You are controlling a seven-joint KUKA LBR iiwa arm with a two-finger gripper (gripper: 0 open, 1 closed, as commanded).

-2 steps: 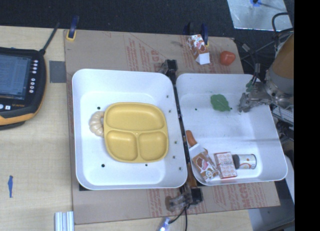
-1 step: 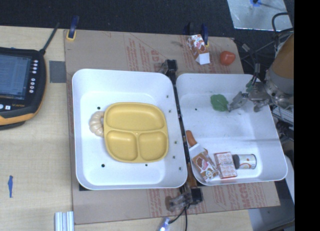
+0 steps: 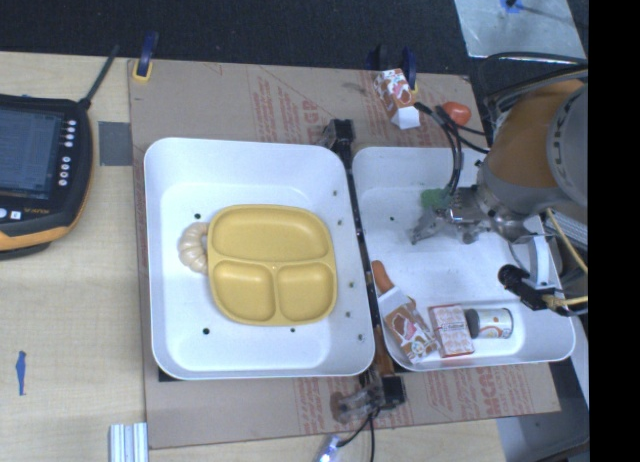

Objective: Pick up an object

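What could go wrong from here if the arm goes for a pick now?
1. The gripper sits over bare floor of the right bin; closing here would likely grab nothing.
2. The can, box and packet lie packed along the front wall, so the fingers may hit the rim or catch two things.
3. A small green thing lies near the gripper and could get knocked aside.

Single fixed cam above the bench (image 3: 80, 350), looking down at a slant. Frames both white bins: left bin (image 3: 170, 250), right bin (image 3: 480, 350) (arm (image 3: 530, 150) enters from frame right). Medium standoff.
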